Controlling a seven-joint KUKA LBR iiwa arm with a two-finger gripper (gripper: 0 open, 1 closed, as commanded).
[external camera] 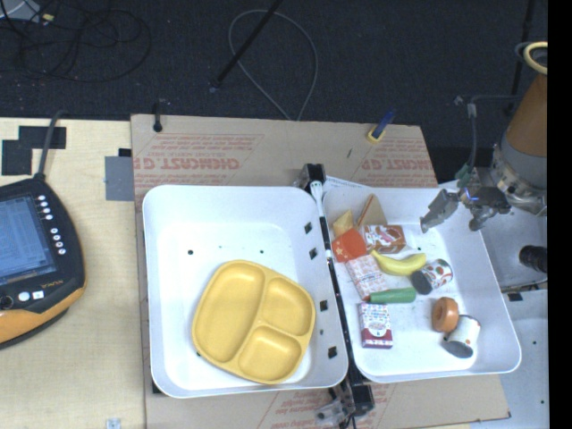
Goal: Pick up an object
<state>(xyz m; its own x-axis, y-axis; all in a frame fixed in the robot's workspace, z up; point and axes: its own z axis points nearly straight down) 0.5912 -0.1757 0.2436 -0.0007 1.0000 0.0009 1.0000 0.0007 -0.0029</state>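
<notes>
My gripper [458, 213] hangs over the far right corner of the right bin [500, 329], open, with nothing between its fingers. To its left and below, the bin holds several small items. Among them are a banana [399, 262], a red block [350, 244], a red-and-white carton [385, 236], a tan wedge [371, 211] and a green cucumber [393, 296]. There are also a small can [434, 275], a red box [376, 324], a brown egg-shaped piece [444, 312] and a white cup [463, 333]. The can is the item closest to the gripper.
The left bin [179, 231] holds a yellow divided plate [253, 320]. A black divider [326, 275] runs between the bins. A teach pendant [31, 253] lies at the far left. Cables trail across the dark floor behind the bench.
</notes>
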